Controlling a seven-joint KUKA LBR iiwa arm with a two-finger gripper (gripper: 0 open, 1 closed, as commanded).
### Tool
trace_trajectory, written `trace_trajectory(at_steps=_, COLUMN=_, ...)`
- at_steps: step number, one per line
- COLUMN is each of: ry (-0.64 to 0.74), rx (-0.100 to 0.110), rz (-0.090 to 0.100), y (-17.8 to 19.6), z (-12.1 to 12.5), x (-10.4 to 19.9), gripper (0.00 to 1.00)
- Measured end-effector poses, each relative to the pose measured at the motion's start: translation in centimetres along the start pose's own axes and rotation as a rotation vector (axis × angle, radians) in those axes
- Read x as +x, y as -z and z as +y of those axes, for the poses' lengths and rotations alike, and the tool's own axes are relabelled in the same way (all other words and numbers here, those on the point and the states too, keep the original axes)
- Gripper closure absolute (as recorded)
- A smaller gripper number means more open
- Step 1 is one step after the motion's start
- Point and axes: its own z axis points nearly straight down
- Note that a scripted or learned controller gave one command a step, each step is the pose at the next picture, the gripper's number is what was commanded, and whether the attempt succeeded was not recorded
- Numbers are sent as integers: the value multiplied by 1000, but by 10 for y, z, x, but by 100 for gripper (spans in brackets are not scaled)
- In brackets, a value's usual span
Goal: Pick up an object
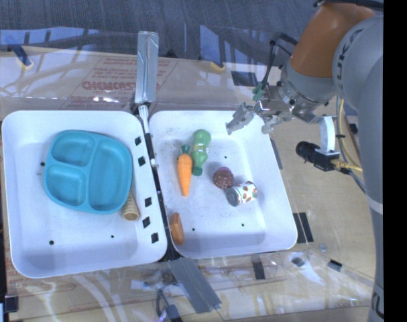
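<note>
Two shallow white bins: the left bin [19, 200] holds a blue divided plastic plate [88, 170]; the right bin [273, 200] holds an orange toy carrot [184, 173], with a green bottle [200, 149] at its 1 o'clock, touching. The two-finger gripper [251, 121] hovers over the right bin's 1 o'clock corner, fingers spread, grasping nothing.

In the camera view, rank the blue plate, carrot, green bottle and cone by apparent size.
1. Blue plate, by far the largest.
2. Carrot and green bottle: similar length, too close to rank.
3. Cone, smallest.
</note>
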Motion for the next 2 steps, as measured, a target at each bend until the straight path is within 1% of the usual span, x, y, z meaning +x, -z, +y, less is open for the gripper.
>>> trace_trajectory(at_steps=1, ry=32, rx=4, rz=1, y=-142, z=-13, x=67, gripper=0)
trace_trajectory(at_steps=2, ry=133, rx=0, rz=1, y=-165, z=-20, x=68, gripper=0)
